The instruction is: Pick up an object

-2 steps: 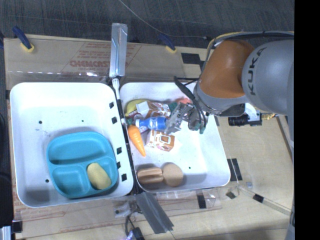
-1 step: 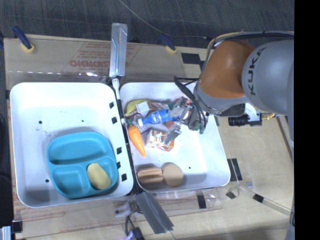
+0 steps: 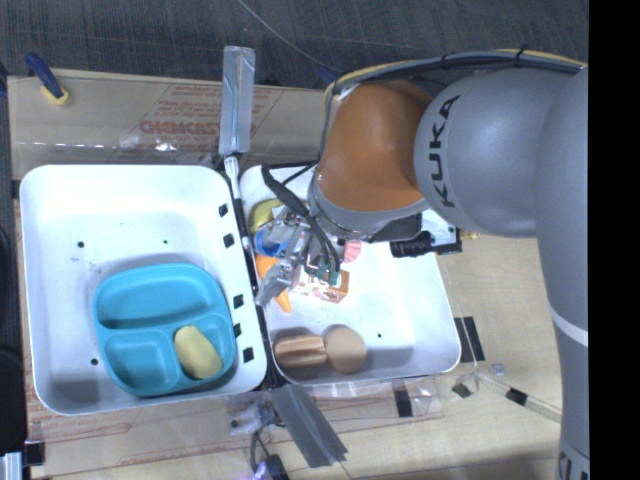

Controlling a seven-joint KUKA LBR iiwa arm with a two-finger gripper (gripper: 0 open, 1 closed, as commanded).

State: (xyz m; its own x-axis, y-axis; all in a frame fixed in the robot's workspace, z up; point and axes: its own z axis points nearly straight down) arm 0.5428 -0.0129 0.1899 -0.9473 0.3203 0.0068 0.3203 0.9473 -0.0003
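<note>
My gripper (image 3: 290, 264) hangs low over the left part of the right bin (image 3: 430, 318), under the orange band of the arm. Small objects crowd around it: a yellow piece (image 3: 265, 212), an orange piece (image 3: 268, 265) and a pink-and-orange item (image 3: 338, 280). I cannot make out whether anything sits between the fingers. Two brown wooden pieces (image 3: 322, 350) lie at the front of that bin, apart from the gripper.
The left bin (image 3: 60, 228) holds a blue divided tray (image 3: 160, 313) with a yellow-green potato-like object (image 3: 198, 352) in its front right compartment. A ridge with black clips (image 3: 240, 268) separates the bins. The arm's bulk covers the right bin's back half.
</note>
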